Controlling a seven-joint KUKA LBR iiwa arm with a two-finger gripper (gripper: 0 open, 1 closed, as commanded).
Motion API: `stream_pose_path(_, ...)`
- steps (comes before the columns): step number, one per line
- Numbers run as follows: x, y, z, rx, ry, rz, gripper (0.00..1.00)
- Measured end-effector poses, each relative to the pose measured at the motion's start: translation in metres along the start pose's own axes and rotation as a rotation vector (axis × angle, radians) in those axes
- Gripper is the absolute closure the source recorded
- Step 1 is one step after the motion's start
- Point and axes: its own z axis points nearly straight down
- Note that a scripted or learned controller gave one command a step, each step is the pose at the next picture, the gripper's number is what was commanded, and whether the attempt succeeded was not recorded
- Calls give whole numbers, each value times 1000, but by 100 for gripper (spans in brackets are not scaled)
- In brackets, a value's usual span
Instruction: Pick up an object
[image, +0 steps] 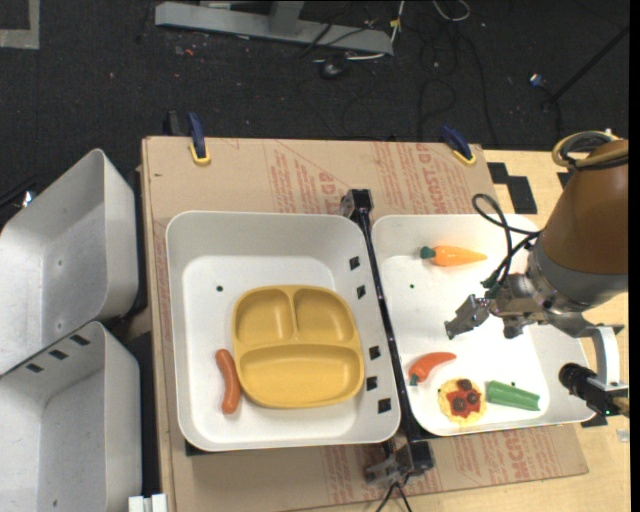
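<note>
Your claw hangs over the middle of the right bin, right of centre in the frame; from this angle you cannot tell whether it is released or clenched, and nothing shows in its grasp. The grey arm enters from the right edge, its orange band bulking over the bin's right side and the wrist angled down and leftward, cables looping above it.

Look around the claw for the pickable pieces. A toy carrot lies toward the bin's upper part, above the claw and apart from it. A red chili pepper rests just below and left of the claw. Along the bin's lower rim sit a small yellow pizza piece with red toppings and, beside it to the right, a green vegetable piece.

In the left bin you see a yellow divided plate at centre, with an orange sausage lying just off its lower left edge. Both bins rest on the cardboard-covered surface.
</note>
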Motion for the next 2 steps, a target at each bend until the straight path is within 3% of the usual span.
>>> stream_pose_path(1,0,2,-5,-11,-2,-2,0)
stream_pose_path(2,-6,-6,48,-4,-1,2,0)
